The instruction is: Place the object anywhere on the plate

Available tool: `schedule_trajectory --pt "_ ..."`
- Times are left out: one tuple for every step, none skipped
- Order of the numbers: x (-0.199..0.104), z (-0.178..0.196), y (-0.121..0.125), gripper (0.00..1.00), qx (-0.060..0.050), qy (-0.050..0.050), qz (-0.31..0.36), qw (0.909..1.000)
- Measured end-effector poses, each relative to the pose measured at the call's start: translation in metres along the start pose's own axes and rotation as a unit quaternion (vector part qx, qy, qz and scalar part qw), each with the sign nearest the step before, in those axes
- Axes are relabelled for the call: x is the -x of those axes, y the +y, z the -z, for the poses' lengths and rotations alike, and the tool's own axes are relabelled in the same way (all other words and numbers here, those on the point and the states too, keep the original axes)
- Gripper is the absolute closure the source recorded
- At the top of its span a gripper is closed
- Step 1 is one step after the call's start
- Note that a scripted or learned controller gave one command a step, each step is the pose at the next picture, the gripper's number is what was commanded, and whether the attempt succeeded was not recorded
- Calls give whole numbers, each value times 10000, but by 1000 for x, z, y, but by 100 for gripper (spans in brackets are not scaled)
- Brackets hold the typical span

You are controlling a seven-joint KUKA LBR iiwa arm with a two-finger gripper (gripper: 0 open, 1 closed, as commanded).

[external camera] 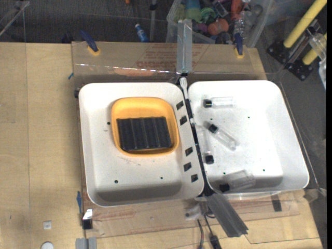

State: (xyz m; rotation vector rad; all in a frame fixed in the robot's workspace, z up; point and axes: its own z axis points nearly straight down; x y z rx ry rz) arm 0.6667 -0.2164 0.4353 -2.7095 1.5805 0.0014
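Observation:
An orange plate (120, 110) lies in the left white bin (98, 154). A black ridged object (143, 133) rests flat on the plate, covering most of its middle. The right white bin (270, 139) holds three clear vials with black caps: one (218, 103) near the back, one (222, 135) in the middle lying at a slant, and one (237, 181) at the front edge.
A black divider with small tabs (188, 139) runs between the two bins. A clear box of colourful toys (218, 9) stands behind the bench. A grey metal bracket (228, 218) juts out at the front. Bare wooden benchtop (36, 139) lies to the left.

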Motion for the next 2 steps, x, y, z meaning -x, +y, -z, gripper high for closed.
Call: schedule_trajectory --pt "4 0 -4 100 -1 11 935 9956" --pt "3 0 -3 100 -4 15 1675 9859"
